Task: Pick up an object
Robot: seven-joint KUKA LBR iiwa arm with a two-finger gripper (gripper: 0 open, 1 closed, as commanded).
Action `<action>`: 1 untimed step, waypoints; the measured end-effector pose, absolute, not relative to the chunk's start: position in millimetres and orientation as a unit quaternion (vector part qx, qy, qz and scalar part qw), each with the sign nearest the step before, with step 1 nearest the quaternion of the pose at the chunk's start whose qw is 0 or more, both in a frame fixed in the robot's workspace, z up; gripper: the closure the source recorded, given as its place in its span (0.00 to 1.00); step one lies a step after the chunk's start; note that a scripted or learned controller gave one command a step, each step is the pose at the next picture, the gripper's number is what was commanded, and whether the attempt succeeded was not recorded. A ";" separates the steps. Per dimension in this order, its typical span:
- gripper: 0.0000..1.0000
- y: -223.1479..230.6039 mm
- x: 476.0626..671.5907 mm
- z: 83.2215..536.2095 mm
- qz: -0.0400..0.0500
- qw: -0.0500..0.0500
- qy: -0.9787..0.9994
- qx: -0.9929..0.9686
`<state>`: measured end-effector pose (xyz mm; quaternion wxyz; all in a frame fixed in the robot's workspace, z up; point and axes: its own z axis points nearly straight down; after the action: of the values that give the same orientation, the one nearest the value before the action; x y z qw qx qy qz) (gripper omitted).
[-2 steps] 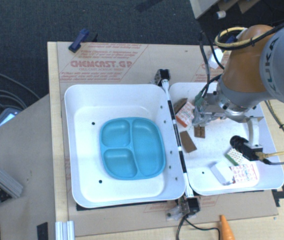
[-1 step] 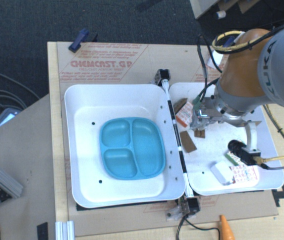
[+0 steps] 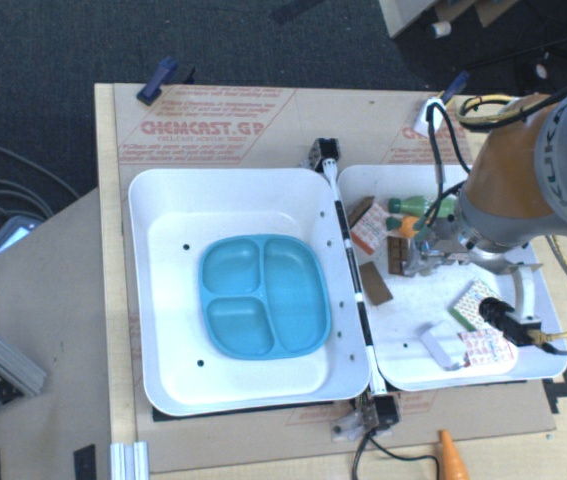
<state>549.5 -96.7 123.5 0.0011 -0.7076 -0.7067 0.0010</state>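
Observation:
My gripper (image 3: 421,259) is low in the right bin (image 3: 403,366), among the things in its middle. A dark brown block (image 3: 396,255) stands right against its left side; whether it is between the fingers is hidden. A green bottle (image 3: 409,206) and a small orange piece (image 3: 408,225) lie just behind the gripper. A white and red packet (image 3: 368,230) lies at the bin's left wall, with a flat brown bar (image 3: 375,284) below it.
The left bin (image 3: 158,268) holds a blue divided plate (image 3: 264,295). At the right bin's front right lie a green and white packet (image 3: 470,303), a red-printed white packet (image 3: 487,348) and a small pale grey piece (image 3: 439,342). My arm covers the bin's far right.

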 end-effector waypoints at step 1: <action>0.00 -96.2 549.9 123.7 0.000 0.001 -0.707 -0.707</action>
<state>549.9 -96.2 123.7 0.0009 -0.7074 -0.7069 0.0004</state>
